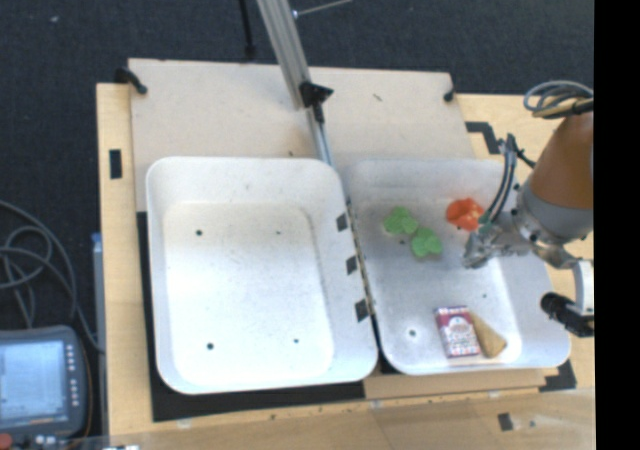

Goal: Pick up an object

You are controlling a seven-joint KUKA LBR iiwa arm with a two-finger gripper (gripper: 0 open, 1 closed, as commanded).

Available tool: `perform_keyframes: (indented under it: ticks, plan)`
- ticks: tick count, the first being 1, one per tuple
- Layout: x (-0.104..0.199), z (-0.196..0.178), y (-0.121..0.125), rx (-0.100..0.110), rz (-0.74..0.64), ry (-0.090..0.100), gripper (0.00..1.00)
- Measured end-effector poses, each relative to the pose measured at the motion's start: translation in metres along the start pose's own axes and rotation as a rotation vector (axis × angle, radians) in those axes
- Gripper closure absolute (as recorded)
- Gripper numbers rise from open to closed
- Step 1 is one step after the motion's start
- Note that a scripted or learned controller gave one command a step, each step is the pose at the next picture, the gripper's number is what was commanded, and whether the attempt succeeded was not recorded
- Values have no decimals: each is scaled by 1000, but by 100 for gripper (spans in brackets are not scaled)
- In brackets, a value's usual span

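I see the gripper (478, 250) low in the right bin (400, 353), orange object (463, 212) at its eleven o'clock; I can't tell its grip state.

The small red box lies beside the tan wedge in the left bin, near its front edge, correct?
No. The small red box and the tan wedge lie in the right bin, near its front edge, as the camera view shows.

In the right bin (400, 343) you have two leafy pieces (413, 232) mid-floor, a round item (462, 212) to their right. A small box (456, 331) lies nearer you, a wedge (489, 337) touching its right side.
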State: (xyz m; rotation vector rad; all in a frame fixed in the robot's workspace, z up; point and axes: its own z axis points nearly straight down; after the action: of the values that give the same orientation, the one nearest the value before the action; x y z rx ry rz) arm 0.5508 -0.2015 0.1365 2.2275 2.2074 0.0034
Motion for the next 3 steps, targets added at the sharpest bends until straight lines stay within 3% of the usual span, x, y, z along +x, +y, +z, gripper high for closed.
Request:
perform_keyframes:
  ticks: [3]
  plan:
    - [-6,-140,14,-1,-13,-1,100]
